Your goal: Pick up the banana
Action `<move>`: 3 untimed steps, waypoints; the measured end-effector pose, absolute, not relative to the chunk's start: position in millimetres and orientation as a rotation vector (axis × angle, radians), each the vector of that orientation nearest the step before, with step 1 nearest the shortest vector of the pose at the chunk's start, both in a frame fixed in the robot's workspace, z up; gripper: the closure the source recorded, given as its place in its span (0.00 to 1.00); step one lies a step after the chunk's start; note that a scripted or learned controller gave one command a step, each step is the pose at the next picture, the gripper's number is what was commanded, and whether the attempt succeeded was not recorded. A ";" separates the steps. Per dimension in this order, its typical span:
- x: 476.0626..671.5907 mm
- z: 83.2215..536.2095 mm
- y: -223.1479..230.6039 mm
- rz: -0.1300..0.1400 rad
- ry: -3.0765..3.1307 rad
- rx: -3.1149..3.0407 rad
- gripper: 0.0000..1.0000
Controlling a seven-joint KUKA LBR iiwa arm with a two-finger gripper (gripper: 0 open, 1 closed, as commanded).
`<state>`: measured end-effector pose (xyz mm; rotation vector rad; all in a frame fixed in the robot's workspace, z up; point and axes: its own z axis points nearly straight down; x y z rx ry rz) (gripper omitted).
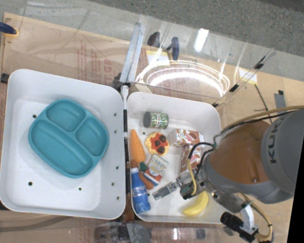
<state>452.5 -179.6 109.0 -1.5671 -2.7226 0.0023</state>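
Two white bins are carried side by side on the bench (64, 57). Just beside the pincer (178, 187), toward the arm, the banana (198, 205) is seen lying in the right bin (216, 118); whether the pincer is apart or together cannot be told. Crowded on its other side are a blue bottle (140, 192), a carrot (137, 146) and a small can (156, 120). Well beyond those, a blue divided plate (68, 137) is held in the left bin (10, 140).

The brown desk (65, 51) carries two white bins side by side, the left bin (10, 140) touching the right bin (213, 118).
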 end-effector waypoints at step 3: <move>457.2 88.9 -252.5 -0.018 -1.957 -2.446 0.00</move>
